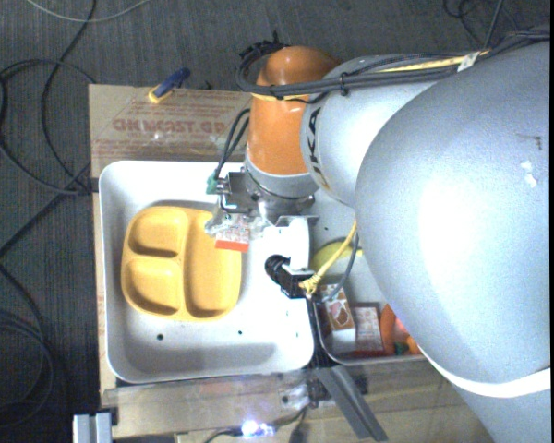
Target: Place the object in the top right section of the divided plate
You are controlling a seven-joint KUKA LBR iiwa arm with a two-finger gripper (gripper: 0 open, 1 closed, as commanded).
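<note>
arm [282, 146] over yellow divided plate [166, 266]; red object [231, 241] at its rim

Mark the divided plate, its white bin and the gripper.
divided plate [208, 280]: camera view, floor of its largest section.
white bin [203, 344]: camera view, bare floor below the plate.
gripper [229, 227]: camera view, its tip.

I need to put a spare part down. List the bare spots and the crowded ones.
Left bin: bare floor below the plate, and a narrower strip above it by the top wall. The plate's left sections look bare too. Crowded: the plate's upper right corner, under the gripper, and the right bin, packed with small things.
</note>
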